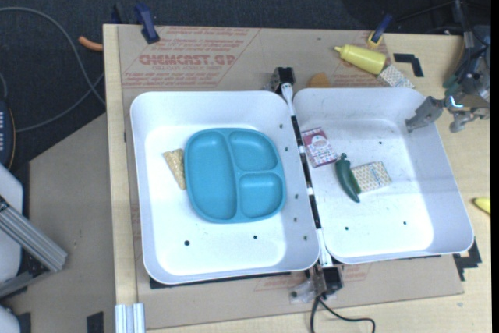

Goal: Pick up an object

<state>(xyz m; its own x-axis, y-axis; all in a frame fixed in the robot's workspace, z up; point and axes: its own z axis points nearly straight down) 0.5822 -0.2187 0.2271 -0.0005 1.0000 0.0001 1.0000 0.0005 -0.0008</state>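
Observation:
My gripper [442, 115] hangs over the far right rim of the right bin [405, 242], open, with nothing between its fingers. In that bin lie a green pepper [348, 178], a tan woven square [372, 175] touching the pepper's right side, and a small red and white packet [316, 147] near the left wall. The left bin [210, 257] holds a blue divided plate [234, 174] and a tan cracker-like piece [175, 163] tucked against the plate's left edge. The gripper stands well to the right of and beyond the pepper.
A yellow bottle [361, 56] and a small orange item [318, 79] lie on the board behind the right bin. Blue clamps [145, 22] grip the board's far edge. A yellow thing [483, 204] pokes in at the right edge.

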